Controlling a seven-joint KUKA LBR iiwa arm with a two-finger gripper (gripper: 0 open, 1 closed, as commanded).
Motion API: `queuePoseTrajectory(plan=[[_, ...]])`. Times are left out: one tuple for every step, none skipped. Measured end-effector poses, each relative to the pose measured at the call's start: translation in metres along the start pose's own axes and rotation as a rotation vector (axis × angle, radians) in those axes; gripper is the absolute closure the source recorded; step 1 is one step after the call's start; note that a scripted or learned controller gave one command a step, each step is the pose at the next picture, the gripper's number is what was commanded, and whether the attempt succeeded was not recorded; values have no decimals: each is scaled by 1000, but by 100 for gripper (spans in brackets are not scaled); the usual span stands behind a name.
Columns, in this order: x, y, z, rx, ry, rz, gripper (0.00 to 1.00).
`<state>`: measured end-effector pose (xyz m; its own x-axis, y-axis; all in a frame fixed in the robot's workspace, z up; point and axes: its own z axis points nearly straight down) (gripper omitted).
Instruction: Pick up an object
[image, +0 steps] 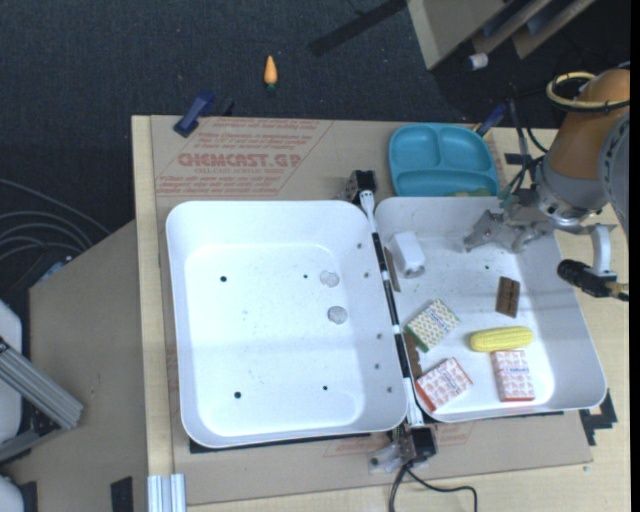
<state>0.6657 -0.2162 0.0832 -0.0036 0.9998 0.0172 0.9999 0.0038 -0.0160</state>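
My gripper (497, 236) hangs over the back of the right bin (580, 330), open, with nothing between its fingers. Below it in that bin lie a small brown bar (508, 296), a yellow corn-like piece (501, 340), a patterned packet (432, 324), a red-and-white packet (444, 384) and a red-and-white box (512, 375). A white cup-like object (407, 252) lies near the bin's left wall, to the left of the gripper. The brown bar is the nearest item to the gripper, a short way in front of it.
The left bin (200, 300) holds two small grey discs (333, 297). A blue divided tray (443, 160) sits behind the right bin on the bench. The arm (585, 150) comes in from the right, above the bin's back right corner.
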Motion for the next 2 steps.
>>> queuePoseTrajectory(plan=[[0,0,0,0,0,0,0],[0,0,0,0,0,0,0]])
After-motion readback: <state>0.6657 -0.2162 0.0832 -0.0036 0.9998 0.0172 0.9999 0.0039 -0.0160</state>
